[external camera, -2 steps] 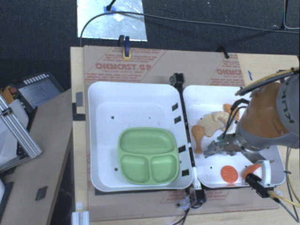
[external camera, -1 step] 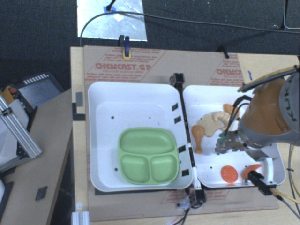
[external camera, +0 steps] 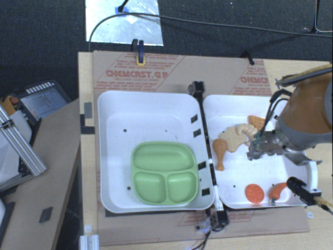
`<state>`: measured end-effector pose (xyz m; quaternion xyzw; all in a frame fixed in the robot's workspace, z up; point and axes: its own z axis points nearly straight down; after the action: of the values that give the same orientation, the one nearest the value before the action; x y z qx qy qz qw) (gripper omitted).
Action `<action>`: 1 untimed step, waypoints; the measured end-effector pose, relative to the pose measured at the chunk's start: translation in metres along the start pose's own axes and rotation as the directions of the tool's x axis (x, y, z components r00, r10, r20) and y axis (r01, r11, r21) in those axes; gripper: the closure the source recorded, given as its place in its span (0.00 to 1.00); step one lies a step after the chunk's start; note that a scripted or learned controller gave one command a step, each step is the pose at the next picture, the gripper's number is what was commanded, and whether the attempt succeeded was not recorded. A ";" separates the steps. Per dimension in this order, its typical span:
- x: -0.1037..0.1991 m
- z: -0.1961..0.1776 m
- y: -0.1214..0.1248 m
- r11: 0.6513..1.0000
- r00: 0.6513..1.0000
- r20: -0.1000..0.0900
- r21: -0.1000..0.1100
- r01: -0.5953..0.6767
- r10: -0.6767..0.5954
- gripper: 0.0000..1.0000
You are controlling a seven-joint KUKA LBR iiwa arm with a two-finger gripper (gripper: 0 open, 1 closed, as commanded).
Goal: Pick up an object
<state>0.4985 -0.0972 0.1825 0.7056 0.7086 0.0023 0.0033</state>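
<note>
Even, fairly bright overhead light falls across the counter [external camera: 171, 66], leaving the two white bins [external camera: 151, 108] close to washed out, with only soft, faint shadows along their inner walls. A reflective sheet [external camera: 124, 12] beyond the counter's far edge throws patchy glare. The dark floor swallows detail. The picture is soft and grainy overall, and the arm [external camera: 312, 113] at the right edge looks slightly blurred.

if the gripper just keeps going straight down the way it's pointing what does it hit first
Probably the right bin's white floor, just beside the beige toy piece. The gripper hangs close to that piece's right edge, so it might clip it first; depth is hard to judge from this slanted view.
</note>
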 end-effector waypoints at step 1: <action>0.003 -0.048 -0.005 1.000 1.000 0.000 0.001 0.000 0.000 1.00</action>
<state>0.4926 -0.0945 0.2303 0.7055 0.7087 0.0021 0.0029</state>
